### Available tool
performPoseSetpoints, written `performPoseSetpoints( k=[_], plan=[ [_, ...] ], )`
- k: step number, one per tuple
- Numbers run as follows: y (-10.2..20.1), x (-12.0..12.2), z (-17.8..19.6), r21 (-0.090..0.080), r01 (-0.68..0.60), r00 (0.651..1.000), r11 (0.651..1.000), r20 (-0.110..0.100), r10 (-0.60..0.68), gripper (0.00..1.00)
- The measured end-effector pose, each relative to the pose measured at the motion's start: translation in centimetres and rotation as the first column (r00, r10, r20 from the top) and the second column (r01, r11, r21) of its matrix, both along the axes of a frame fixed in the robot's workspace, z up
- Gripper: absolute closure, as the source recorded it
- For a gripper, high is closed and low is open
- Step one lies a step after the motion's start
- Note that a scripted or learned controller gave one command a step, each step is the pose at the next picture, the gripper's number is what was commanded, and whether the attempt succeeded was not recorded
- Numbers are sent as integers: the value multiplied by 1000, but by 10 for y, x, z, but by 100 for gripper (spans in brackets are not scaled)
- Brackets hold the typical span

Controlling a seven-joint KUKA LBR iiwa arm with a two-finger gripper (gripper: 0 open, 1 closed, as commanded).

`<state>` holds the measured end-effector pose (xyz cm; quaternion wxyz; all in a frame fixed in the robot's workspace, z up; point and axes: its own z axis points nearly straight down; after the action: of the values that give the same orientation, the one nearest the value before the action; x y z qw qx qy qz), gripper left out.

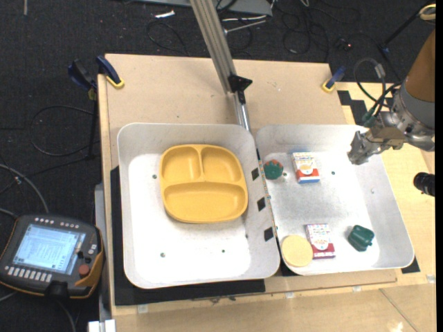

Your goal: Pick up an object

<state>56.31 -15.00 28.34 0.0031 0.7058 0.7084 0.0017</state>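
Note:
The right bin (360,206) holds several small objects. A white and red carton (306,167) lies near its back, with a small green and red toy (273,169) to its left. Near the front lie a pale round disc (297,250), a second small carton (320,241) and a dark green piece (360,237). My gripper (361,148) hangs over the bin's back right edge, right of the first carton and apart from every object. Nothing shows between its fingers.
The left bin (138,254) bears a yellow divided plate (203,183). A metal pole (218,40) slants down to the gap between the bins. A teach pendant (48,253) lies on the floor at the lower left.

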Motion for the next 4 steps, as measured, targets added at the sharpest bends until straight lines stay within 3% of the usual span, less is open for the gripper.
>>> performPoseSetpoints(
  k=[1,2,3,4],
  plan=[
    [0,1,16,1,0,1000,1000,-3,0,100],
    [50,12,-7,3,-4,1000,1000,-9,4,100],
    [104,32,-14,3,-5,1000,1000,-6,5,100],
    [157,37,-15,3,-4,1000,1000,-6,4,100]
  ],
)
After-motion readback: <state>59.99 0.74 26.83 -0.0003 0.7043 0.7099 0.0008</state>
